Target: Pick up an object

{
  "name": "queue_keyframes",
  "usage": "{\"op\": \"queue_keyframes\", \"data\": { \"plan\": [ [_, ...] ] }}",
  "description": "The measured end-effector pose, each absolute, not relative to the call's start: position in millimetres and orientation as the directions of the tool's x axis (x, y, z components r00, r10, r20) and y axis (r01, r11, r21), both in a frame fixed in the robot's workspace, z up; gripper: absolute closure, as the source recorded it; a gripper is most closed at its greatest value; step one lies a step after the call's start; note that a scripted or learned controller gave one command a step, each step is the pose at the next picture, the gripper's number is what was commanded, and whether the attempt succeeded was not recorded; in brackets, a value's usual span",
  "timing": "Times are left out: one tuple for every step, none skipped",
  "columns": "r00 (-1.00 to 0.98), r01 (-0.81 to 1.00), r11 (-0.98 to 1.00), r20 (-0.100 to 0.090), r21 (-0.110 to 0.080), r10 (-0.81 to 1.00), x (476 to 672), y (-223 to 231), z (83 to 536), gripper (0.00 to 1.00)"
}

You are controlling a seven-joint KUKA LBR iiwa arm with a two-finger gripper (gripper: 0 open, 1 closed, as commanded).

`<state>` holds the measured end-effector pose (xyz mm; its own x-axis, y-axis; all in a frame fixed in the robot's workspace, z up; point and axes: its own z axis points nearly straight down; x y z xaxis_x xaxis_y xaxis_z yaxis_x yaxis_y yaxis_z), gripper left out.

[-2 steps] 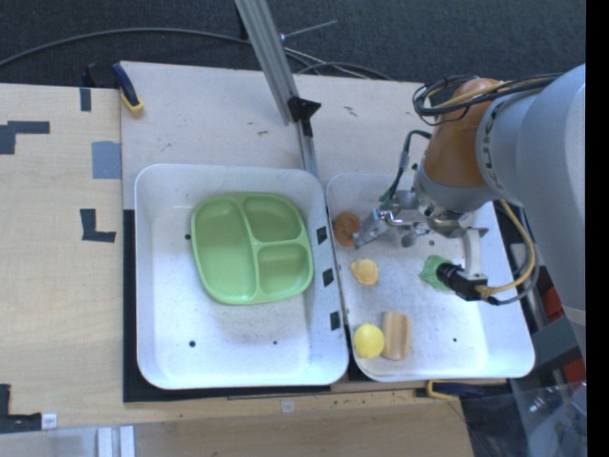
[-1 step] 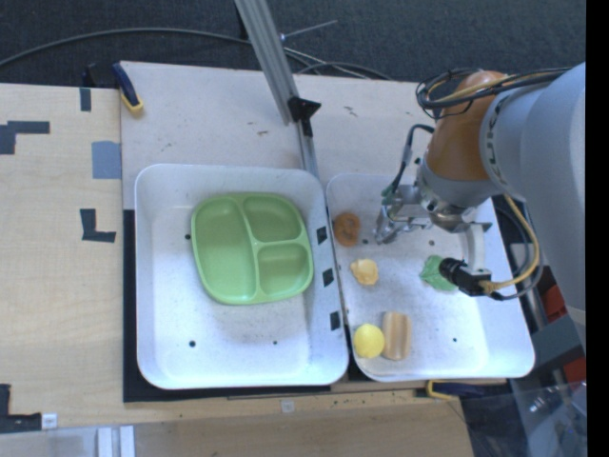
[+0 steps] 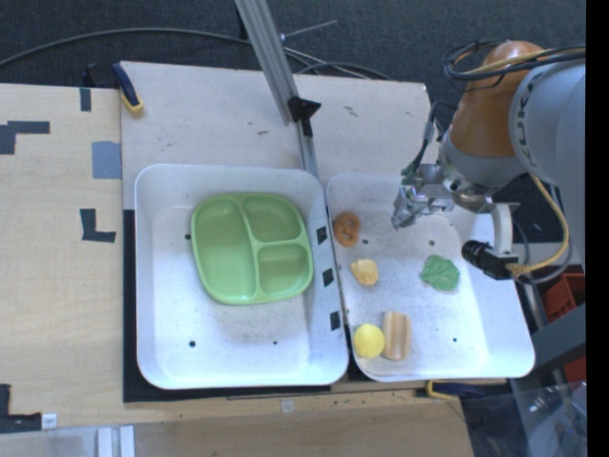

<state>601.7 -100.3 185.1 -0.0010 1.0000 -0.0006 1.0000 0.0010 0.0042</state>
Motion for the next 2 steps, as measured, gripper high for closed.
{"op": "queue_keyframes", "data": {
  "plan": [
    [-0.001, 1.0, 0.001, 0.0, 0.001, 1.0, 602.2, -99.9, 209.1, 1.0],
    [-0.006, 1.0, 0.006, 0.002, -0.002, 1.0, 579.3, -48.8, 218.8, 1.0]
  ]
}}
